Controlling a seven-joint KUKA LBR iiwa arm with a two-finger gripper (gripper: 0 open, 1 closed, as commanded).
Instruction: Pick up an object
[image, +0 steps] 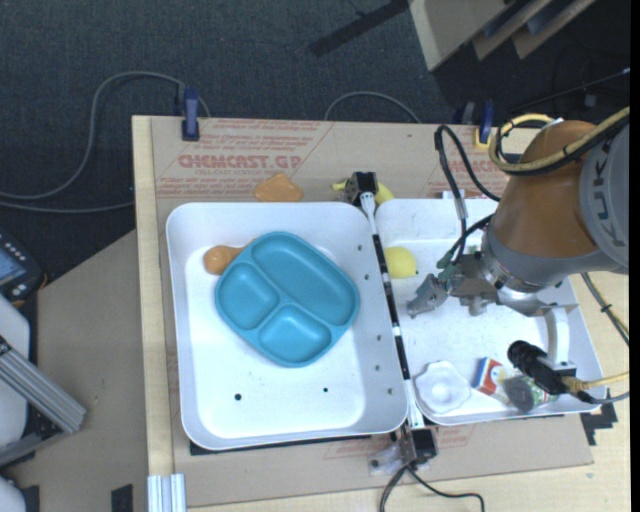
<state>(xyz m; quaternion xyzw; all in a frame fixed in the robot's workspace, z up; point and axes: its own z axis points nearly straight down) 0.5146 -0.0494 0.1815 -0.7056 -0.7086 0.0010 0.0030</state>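
Note:
My gripper (428, 296) hangs over the right bin (430, 215), near its left wall, and nothing shows in it. A yellow ball-like object (401, 263) lies just up and left of it, against the divider. Toward the bin's front lie a white round lid or cup (440, 386), a small red, white and blue packet (487, 373) and a greenish-grey crumpled item (521, 393). The left bin (200, 400) holds a blue divided plate (287, 297), and a small orange object (217, 259) sits at the plate's left edge.
The grey arm with its orange band (545, 200) covers the right bin's far right part. Behind the bins, on the bench board, lie an orange lump (278, 187) and a yellow piece by a black clamp (360, 185). Cables run along the back.

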